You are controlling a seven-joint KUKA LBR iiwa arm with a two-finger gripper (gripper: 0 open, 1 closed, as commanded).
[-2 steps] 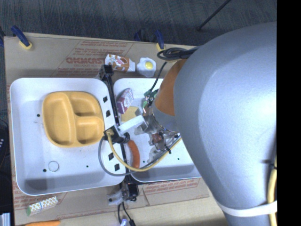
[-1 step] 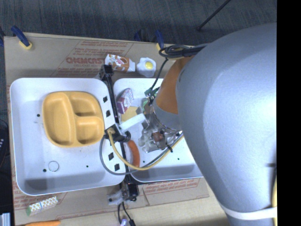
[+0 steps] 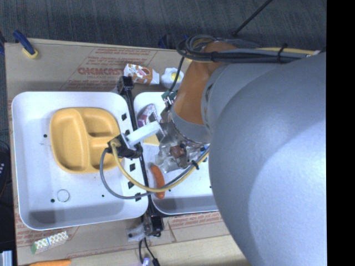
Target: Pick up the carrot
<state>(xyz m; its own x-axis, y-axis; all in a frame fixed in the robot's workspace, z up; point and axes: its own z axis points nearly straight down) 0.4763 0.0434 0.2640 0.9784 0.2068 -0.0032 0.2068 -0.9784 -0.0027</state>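
Arm reaches in from the right and covers most of the right bin (image 3: 183, 205); the gripper (image 3: 172, 154) hangs low over that bin's left part, just above the carrot (image 3: 158, 180). The carrot lies on the bin floor close against the left wall, near the front corner, orange, roughly lengthwise front to back, with a yellow cable (image 3: 136, 182) looping past its near end. I cannot tell whether the fingers are spread or pressed together; wrist hardware and cabling hide them. Nothing orange sits between them that I can make out, so I log the carrot as not held. Left bin (image 3: 33, 165) holds a yellow divided tray (image 3: 83, 138). My read: approach step, pre-grasp. Next move needs a descent centred on the carrot, fingers straddling its narrow width, keeping off the bin wall.
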